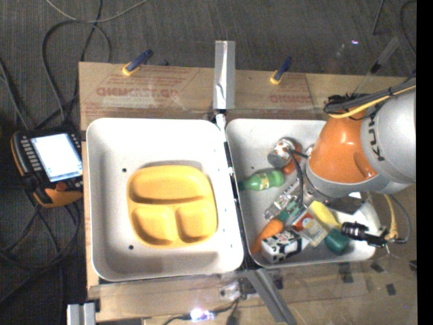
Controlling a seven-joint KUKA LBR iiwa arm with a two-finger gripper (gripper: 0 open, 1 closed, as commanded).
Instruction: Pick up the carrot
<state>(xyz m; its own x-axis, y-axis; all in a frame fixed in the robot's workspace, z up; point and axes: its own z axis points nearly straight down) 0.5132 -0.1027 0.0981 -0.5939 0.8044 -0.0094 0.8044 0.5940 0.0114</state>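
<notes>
Hanging over the clutter in the right bin (252,135), the claw (295,196) is sitting low under the arm's orange band (342,153), and from where I'm standing I cannot tell whether it is spread or pinched, since the wrist is hiding most of it.

Taking the carrot (267,232) as my marker: it is lying near the front edge of that bin, slanting with its tip toward the bin's left wall. Touching it on the right, a black-and-white box (282,244) is resting. Further right of the carrot, a yellow piece (323,214) and a dark green lump (336,242) are lying just beside each other. Behind the carrot, the claw is hovering, apart from it. Further back still, a green bottle-like toy (262,180) is lying on its side, and beyond that a silvery round thing (281,153).

Well to the carrot's left, the yellow divided tray (172,204) is sitting in the left bin (108,195).

To my eye the reach is being made and no grasp is happening yet. The next move is calling for the claw to come forward and left over the carrot, line up across its narrow width, and descend without catching the box.
</notes>
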